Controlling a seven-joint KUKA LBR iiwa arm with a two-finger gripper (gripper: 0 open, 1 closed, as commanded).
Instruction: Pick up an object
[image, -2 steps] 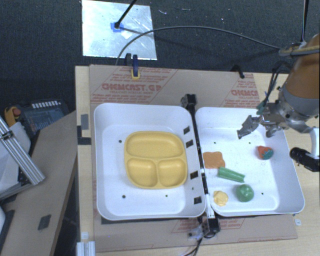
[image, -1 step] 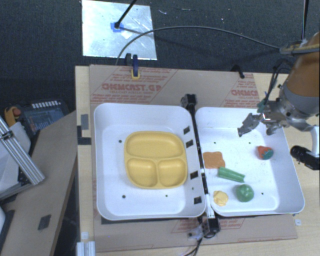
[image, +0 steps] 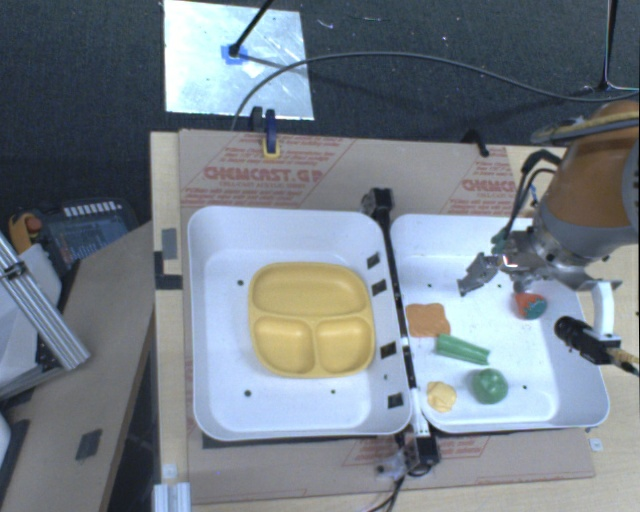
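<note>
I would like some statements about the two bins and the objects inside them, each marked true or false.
1. The yellow divided tray lies in the left bin. True.
2. The gripper hangs over the left bin. False: it is over the right bin, in its upper part.
3. The green stick lies between the orange flat piece and the green round object. True.
4. The small yellow object sits in the far corner of the right bin. False: it is near the front edge, close to the divider between the bins.
5. The gripper holds the green round object. False: that object rests on the bin floor, apart from the gripper.
</note>
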